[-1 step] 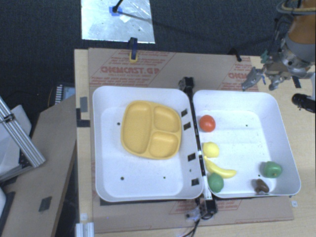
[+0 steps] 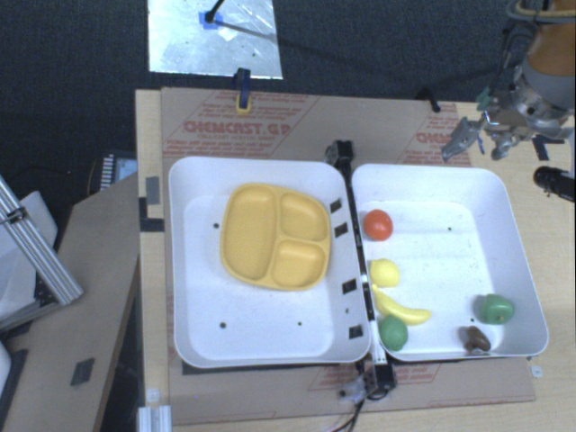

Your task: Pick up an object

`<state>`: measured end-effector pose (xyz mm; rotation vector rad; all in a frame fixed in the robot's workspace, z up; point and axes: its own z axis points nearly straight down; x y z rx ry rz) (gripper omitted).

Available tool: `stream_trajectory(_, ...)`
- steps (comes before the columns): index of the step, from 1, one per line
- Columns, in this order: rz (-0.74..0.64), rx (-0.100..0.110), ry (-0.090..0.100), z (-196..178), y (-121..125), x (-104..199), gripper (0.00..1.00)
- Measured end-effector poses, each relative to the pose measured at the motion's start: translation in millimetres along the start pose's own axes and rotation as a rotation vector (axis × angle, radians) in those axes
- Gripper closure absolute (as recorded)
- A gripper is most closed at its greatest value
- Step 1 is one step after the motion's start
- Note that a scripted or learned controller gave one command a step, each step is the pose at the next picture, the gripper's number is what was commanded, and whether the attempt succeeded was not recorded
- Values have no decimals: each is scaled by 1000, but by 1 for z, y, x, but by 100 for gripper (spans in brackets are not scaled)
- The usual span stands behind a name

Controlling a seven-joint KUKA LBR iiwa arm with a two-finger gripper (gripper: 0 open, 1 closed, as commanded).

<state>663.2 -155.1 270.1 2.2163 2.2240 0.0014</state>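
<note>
White bins sit side by side on the surface (image 2: 270, 120): left bin (image 2: 193, 331) holds a yellow divided tray (image 2: 274, 236); right bin (image 2: 517, 268) at lower right holds banana (image 2: 402, 310), orange ball (image 2: 377, 225), lemon (image 2: 384, 273), two green fruits (image 2: 494, 309) and a brown piece (image 2: 475, 337). Gripper (image 2: 481, 139) hovers at upper right past the right bin's far rim, fingers spread, grasping nothing.

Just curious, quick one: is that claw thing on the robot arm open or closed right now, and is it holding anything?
Gripper: cannot be told; it sits beyond the far edge of the right bin.
</note>
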Motion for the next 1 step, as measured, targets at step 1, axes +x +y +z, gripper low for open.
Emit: stream_trajectory(1,2,0,-1,41,-3,1,0)
